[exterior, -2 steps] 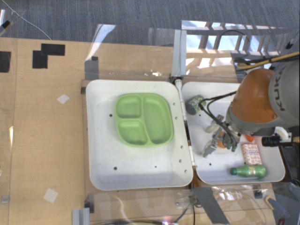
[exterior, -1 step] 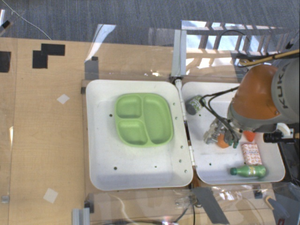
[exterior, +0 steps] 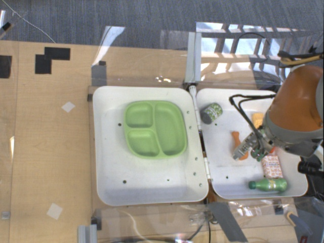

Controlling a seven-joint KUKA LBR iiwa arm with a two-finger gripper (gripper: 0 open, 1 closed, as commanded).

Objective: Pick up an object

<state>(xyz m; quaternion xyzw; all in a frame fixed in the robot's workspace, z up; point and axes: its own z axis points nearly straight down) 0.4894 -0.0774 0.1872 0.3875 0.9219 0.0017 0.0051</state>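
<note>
Left bin: white, shallow, smooth plastic; bears a green divided plate, rigid and glossy.
Right bin: holds a small green-grey can, an orange carrot-like toy, a green bottle.
Carrot-like toy: likely light, stiff, slim; take it across its middle.
Gripper: low over the toy; whether it is open I cannot tell.

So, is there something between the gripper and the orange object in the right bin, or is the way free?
Nothing visible stands between them. The gripper is right at the orange object, overlapping its lower end in the right bin. The green can, the green bottle and the small packet lie off to the sides.
</note>
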